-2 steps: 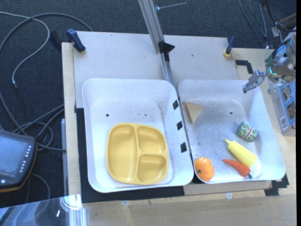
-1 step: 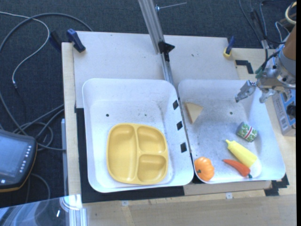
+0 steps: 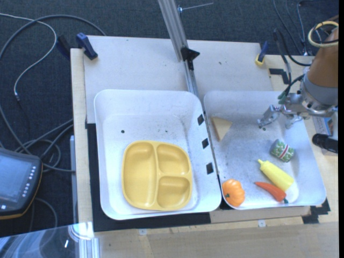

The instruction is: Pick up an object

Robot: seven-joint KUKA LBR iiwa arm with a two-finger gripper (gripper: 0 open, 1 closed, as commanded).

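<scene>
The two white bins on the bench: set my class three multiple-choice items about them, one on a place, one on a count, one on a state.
1. Where does the yellow tray lie?
A. In the left bin
B. In the right bin
C. On the floor

2. How many compartments does the tray have?
A. One
B. Three
C. Six

3. How does the claw stand?
A. Gripping the orange fruit
B. Gripping the tray
C. Above the right bin, holding nothing

Answers:
1. A: the yellow tray rests on the floor of the left bin.
2. B: ridges split it into three sections.
3. C: the claw hangs over the right bin, apart from the green ball, the yellow bottle, the carrot and the orange fruit.
</scene>
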